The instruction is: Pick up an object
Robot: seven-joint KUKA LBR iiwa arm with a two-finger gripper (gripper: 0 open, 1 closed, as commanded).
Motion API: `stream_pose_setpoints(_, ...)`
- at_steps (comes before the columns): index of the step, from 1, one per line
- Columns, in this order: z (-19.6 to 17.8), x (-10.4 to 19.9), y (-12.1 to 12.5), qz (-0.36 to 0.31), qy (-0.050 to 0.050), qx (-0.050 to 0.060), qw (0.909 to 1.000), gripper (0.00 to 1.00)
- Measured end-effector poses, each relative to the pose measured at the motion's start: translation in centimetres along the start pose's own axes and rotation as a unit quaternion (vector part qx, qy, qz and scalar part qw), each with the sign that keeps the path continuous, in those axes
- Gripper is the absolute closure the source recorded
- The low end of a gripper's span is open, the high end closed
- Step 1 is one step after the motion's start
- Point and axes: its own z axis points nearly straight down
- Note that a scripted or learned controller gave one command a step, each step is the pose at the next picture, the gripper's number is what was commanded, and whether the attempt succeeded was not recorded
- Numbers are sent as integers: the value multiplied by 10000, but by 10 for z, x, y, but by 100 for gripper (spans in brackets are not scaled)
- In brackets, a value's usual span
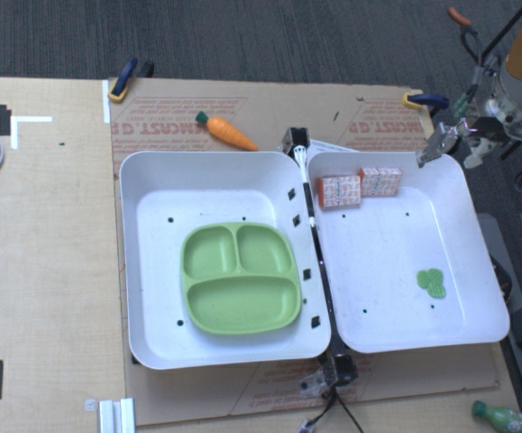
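Note:
My gripper hangs over the far right corner of the right bin, high above its rim, with nothing between its open fingers. In that bin two small pink-and-white boxes lie side by side near the far wall, to the left of the gripper. A small green lumpy piece rests near the bin's right wall. The left bin holds a light green divided plate.
An orange toy carrot lies on the cardboard behind the left bin. Clamps hold the cardboard's far corners. A green bottle lies off the bench at the front right. A black clip sits where the bins meet.

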Motion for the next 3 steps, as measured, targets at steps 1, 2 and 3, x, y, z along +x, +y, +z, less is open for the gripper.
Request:
stream_pose_setpoints(1, 106, 62, -18, 483, 0, -3, 9988, 0)
stream_pose_setpoints(2, 132, 96, 16, 418, 5, 5, 9991, 0)
stream_pose_setpoints(3, 122, 96, 17, 405, -4, -6, 9992, 100)
